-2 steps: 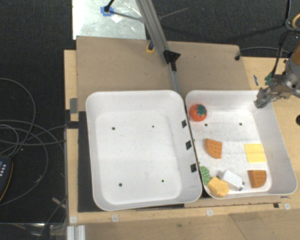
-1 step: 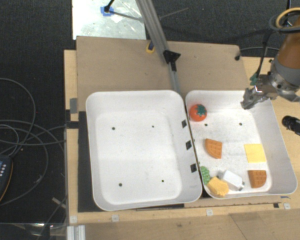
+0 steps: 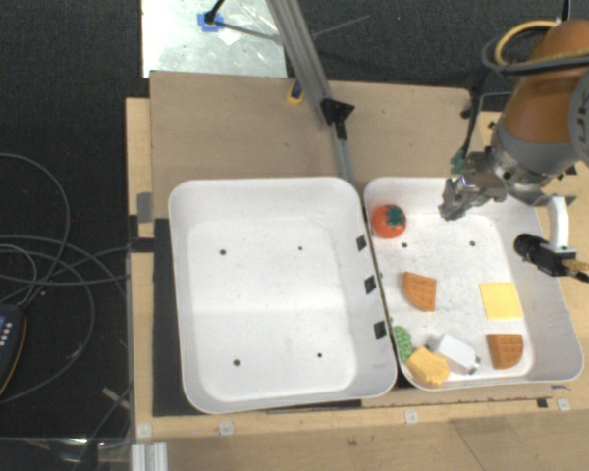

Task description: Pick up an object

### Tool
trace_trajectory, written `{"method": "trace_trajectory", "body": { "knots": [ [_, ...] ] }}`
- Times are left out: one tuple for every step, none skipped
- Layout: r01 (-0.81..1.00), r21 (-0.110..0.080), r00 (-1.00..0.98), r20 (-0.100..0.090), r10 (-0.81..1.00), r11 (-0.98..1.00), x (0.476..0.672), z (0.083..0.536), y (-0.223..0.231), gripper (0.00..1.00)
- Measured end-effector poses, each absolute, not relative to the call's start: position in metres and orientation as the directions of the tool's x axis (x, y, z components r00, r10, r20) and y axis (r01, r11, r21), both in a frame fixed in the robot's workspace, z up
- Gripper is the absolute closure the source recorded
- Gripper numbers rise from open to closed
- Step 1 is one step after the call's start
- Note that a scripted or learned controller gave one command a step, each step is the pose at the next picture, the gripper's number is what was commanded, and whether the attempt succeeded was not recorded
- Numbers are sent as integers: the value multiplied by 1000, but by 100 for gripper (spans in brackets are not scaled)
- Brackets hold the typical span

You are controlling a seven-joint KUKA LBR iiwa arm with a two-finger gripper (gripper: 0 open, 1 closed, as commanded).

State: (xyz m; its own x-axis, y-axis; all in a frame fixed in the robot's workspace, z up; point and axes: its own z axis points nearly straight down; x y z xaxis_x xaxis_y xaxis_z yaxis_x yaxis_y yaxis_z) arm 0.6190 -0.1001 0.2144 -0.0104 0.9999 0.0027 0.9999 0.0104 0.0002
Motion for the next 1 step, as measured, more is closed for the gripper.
{"method": "trace_trajectory", "body": {
  "knots": [
    [1000,1,-11,3,1000,11,604,226,-46,100]
  ]
}}
